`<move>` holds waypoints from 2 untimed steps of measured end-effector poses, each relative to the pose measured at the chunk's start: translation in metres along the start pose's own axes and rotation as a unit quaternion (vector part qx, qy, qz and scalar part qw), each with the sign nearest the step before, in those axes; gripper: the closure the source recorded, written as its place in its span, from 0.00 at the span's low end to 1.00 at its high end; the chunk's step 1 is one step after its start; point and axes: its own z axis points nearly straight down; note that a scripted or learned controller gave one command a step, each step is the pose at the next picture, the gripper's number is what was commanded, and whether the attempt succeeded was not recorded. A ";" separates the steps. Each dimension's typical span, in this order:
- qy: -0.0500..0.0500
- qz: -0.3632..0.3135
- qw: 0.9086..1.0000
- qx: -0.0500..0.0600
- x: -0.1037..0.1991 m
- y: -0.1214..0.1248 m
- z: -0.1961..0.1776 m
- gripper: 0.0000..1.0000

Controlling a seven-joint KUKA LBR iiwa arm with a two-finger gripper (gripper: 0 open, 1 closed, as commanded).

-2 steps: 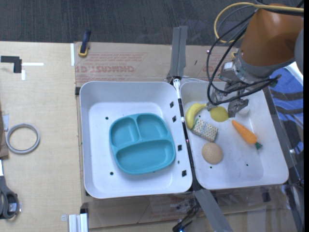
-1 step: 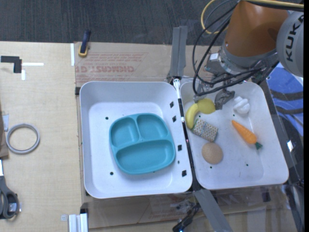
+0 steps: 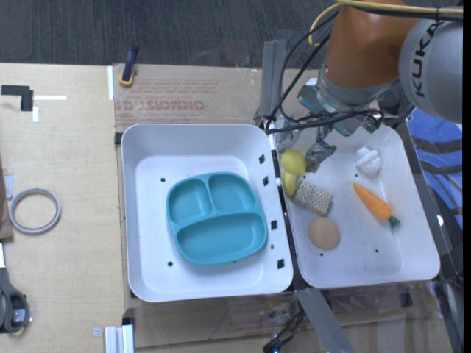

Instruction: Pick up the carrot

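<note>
Orange-banded arm (image 3: 368,35) sits highest, closest to the lens, coming in from the right over the right bin (image 3: 412,263). Pincer (image 3: 321,155) hangs below it at the bin's upper left area, near the yellow lemon-like fruit (image 3: 293,162). Cannot tell how far open it is; the tip is small and dark against cables, and nothing is visible between the tips, so it looks like it holds nothing.

Outward from the pincer: speckled sponge block (image 3: 312,196) just below it, touching the fruit side; round tan ball (image 3: 323,233) further down; white crumpled lump (image 3: 368,160) to the right. Carrot (image 3: 372,201) lies flat on the right bin floor, just below the white lump, slanted, green end toward lower right, apart from everything else.

Step in hand, by my read: approach, not yet over the target. To do it well, shift right and down-frame, turn the pincer across the carrot's narrow width, close on the thick orange middle, keep clear of the white lump.

Left bin (image 3: 140,219) holds a blue divided plate (image 3: 217,218). Counter (image 3: 59,160) carries a tape ring (image 3: 33,210).
</note>
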 end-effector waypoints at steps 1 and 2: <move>-0.001 0.068 0.998 0.000 -0.053 0.044 0.000 1.00; 0.000 0.060 0.998 0.001 0.020 -0.025 0.000 1.00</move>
